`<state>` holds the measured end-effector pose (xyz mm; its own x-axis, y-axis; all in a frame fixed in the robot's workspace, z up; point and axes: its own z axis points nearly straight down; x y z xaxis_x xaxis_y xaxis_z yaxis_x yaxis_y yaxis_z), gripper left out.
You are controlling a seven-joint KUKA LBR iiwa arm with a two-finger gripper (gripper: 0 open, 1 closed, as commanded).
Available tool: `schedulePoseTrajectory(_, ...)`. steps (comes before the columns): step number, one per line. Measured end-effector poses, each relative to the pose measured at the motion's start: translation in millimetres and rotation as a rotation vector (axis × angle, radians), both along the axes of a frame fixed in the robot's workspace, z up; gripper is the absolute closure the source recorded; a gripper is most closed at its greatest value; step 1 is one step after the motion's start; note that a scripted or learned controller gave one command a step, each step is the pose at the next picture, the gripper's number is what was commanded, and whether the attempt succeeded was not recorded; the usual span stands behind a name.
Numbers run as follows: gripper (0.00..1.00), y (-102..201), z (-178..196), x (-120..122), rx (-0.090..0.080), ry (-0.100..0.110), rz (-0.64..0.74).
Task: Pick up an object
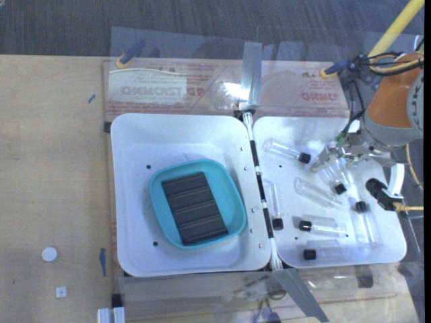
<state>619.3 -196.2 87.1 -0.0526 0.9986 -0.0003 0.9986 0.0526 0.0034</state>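
Where the wooden bench (47,147) carries 2 shallow white bins side by side, the left bin (128,140) holds a teal tray (232,210) sitting a little toward its front edge, and a dark ribbed block (194,208) lies inside that tray, turned slightly off square. The right bin (390,244) holds a scatter of clear tubes with black caps. 1 tube (286,151) lies near the bin's back left corner with its cap pointing right; another tube (318,192) lies slantwise near the middle; a third tube (323,227) rests flat toward the front edge with its cap at the left end; a slim tube (273,204) runs along the left wall with its cap toward the front. A loose black cap (309,254) sits near the front edge, apart from the tubes. The arm (397,106), grey with an orange band, reaches in over the right bin's back right corner, and the gripper (345,155) hangs low over the tubes clustered there; whether it is wide, narrow or clasping anything cannot be told, since metal parts and clear plastic blur together at that spot. Behind both bins a clear sheet with red lettering (148,89) stands along the back edge. A small white disc (49,254) lies on the bench near its front left corner, well apart from the bins.
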Motion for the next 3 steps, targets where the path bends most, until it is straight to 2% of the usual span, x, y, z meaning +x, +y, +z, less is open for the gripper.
schedulePoseTrajectory(1,1.00,-0.7,10.3,0.6,0.000,-0.003,-0.001)
schedulePoseTrajectory(2,1.00,49.4,122.4,-14.6,0.000,0.002,-0.024)
schedulePoseTrajectory(3,1.00,113.3,128.4,27.4,0.000,0.002,-0.036)
